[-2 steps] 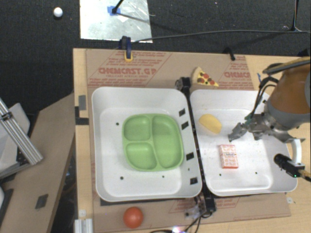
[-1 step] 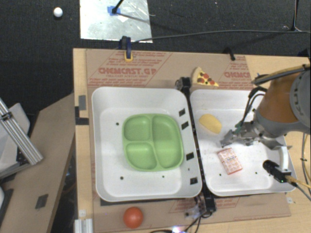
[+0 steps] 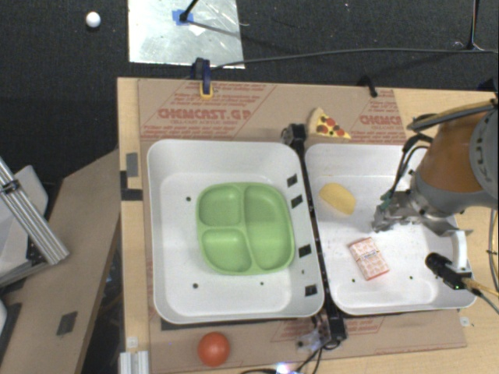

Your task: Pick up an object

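Observation:
In the right bin lie a pale yellow rounded object toward the back left and a small pink-and-white packet nearer the front. My gripper hangs low over the bin floor, to the right of the yellow object and just above and to the right of the packet. Nothing shows between its fingers. The grey arm with its orange band comes in from the right.
The left bin holds a green divided plate. A pizza-slice toy rests on the board behind the bins. A red ball sits in front of the left bin. Black clips line the divider between the bins.

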Robot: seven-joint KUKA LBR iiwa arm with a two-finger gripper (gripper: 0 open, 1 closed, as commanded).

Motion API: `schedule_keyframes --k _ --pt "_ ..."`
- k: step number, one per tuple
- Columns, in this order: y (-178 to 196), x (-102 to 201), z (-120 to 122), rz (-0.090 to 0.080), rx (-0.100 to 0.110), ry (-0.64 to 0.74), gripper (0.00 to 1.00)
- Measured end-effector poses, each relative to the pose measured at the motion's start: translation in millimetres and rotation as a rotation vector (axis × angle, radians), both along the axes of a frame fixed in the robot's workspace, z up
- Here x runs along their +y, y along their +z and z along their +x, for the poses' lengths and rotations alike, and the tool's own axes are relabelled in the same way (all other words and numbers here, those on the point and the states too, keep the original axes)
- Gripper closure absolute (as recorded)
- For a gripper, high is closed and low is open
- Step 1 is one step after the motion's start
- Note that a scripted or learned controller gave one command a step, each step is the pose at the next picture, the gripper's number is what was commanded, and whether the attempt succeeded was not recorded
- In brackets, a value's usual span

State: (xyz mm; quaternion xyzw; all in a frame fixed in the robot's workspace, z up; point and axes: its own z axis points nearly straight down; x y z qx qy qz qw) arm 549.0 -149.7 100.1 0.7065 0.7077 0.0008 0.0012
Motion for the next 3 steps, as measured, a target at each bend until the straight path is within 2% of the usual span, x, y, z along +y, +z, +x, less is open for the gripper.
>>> schedule_keyframes --k 1,2,3 --pt "57.1 -9.7 -2.6 -0.001 -0.004 -0.002 1.00" --pt "108.7 -16.0 7.4 -0.002 -0.005 0.002 1.00" --pt "123.9 -16.2 8.6 0.000 -0.001 0.003 1.00"
